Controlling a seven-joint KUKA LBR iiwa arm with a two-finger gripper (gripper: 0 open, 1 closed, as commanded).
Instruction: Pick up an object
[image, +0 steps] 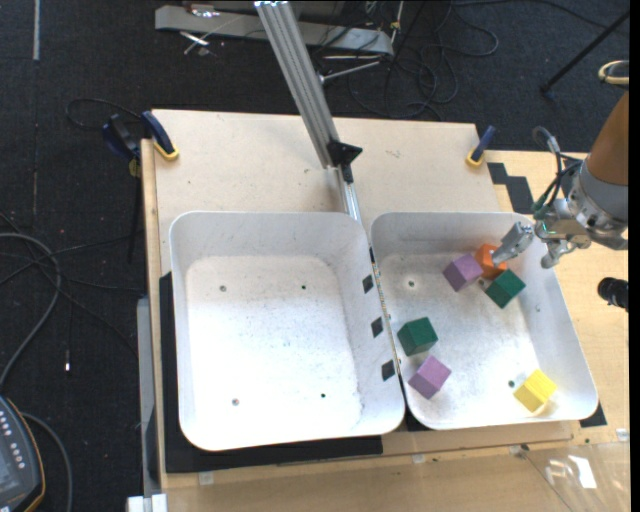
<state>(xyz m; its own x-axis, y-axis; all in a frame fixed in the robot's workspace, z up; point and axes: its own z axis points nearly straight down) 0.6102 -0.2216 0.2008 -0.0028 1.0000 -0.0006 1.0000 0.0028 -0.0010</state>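
My jaws apart over the right bin (560, 300), holding nothing.
Orange block (488, 258) sits just under one fingertip, touching purple block (463, 271) and green block (504, 288); crowded cluster, closing may just shove them apart.

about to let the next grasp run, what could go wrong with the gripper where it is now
1. The gripper hangs open over a tight cluster: orange block, purple block and green block touch, so the fingers may knock or pinch two.
2. The cluster sits near the right bin's far wall; a finger might strike it.
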